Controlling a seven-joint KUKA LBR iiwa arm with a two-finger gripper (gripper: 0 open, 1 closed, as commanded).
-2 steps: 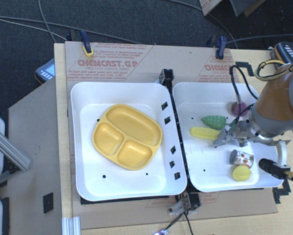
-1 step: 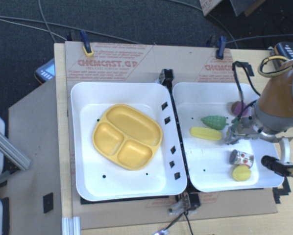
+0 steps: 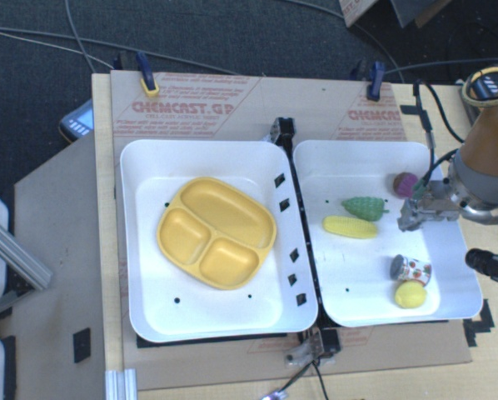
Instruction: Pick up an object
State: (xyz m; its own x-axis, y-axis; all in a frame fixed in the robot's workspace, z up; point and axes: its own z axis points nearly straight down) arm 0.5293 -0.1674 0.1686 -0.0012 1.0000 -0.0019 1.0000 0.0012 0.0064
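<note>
Spread or pressed together: cannot tell, at gripper (image 3: 413,217) over right bin (image 3: 357,283), right side. Just left: green toy (image 3: 364,207), yellow corn (image 3: 350,227). Just beyond: purple ball (image 3: 406,183). Nearer: small can (image 3: 410,268) beside yellow lemon (image 3: 410,296). In left bin (image 3: 145,223): yellow divided plate (image 3: 217,232).

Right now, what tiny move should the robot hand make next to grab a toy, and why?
Probably a small drop straight down. The gripper hangs over the right bin, close beside the green toy and yellow corn, with the purple toy just behind. Nothing shows between its fingers, so nothing is grabbed yet.
</note>
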